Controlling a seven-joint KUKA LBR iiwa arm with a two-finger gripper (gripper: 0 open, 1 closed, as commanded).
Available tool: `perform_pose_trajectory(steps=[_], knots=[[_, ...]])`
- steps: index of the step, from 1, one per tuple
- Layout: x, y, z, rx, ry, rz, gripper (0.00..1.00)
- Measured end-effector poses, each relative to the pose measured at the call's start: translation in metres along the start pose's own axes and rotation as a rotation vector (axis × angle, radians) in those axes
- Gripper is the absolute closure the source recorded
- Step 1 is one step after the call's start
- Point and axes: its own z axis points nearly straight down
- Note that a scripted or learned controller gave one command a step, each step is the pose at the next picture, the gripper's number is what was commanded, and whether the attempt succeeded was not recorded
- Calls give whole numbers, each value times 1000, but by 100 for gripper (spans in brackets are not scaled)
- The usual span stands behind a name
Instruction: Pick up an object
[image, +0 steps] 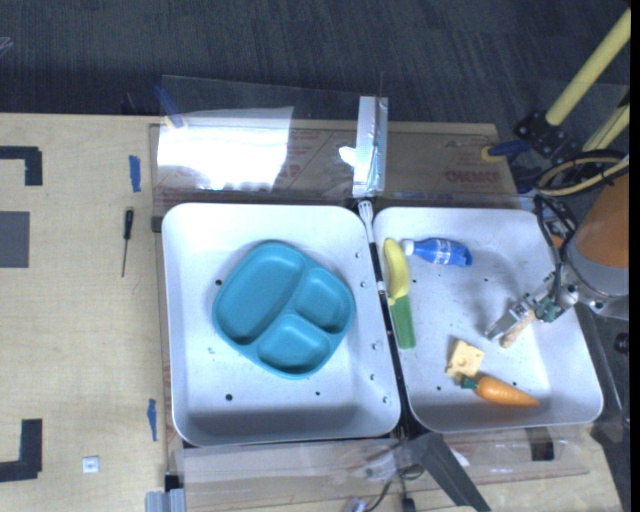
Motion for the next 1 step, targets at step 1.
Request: perform_pose_trajectory(steps=[1], knots=[[-3, 1, -9, -3, -7, 4, 100]])
